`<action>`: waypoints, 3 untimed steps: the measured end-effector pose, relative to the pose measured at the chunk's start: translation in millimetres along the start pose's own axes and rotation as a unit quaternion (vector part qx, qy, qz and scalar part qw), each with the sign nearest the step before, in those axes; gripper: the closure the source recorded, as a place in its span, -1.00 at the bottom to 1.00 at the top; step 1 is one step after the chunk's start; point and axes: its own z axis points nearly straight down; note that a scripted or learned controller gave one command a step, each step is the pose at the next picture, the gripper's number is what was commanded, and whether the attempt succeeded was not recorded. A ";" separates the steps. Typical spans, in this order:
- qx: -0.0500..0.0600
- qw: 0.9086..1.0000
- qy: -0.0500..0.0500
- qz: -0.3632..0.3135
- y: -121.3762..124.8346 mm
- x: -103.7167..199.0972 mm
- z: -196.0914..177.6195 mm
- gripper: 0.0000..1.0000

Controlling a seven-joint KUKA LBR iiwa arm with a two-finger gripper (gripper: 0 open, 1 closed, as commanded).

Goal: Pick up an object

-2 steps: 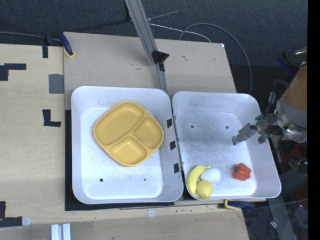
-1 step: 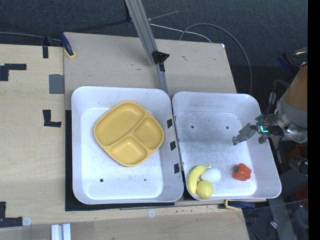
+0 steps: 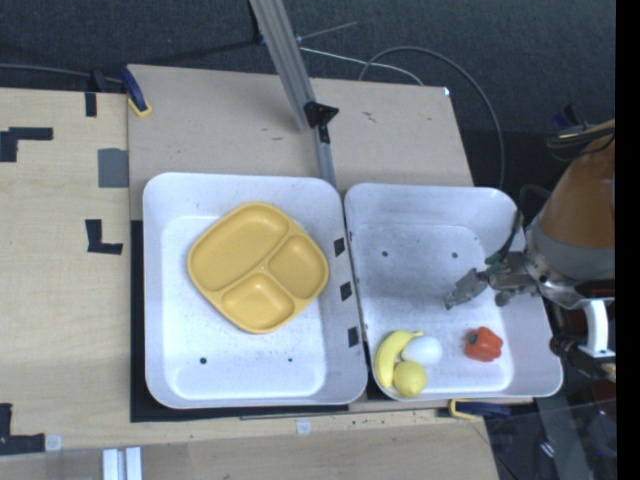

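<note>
Camera, single, fixed: I had it mounted above the bench (image 3: 250, 118), looking down at a slant from middling height, both white bins (image 3: 160, 298) framed whole, the arm (image 3: 585, 213) entering at right.

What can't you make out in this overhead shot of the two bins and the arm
- Gripper, camera view: small and blurred, so finger state is unreadable.
- Arm: cut off by the right edge.
- White object: partly covered by the banana and yellow round fruit, so its identity is unclear.
- Red object: too small to identify.
</note>
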 end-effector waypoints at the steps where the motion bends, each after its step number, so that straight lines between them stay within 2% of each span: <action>1: 0.000 1.000 0.000 0.000 -5.9 -1.9 45.3 -1.00; 2: -0.003 1.000 -0.002 0.000 -5.7 -1.9 68.7 -1.00; 3: -0.003 1.000 -0.001 0.000 -5.7 -1.3 58.5 1.00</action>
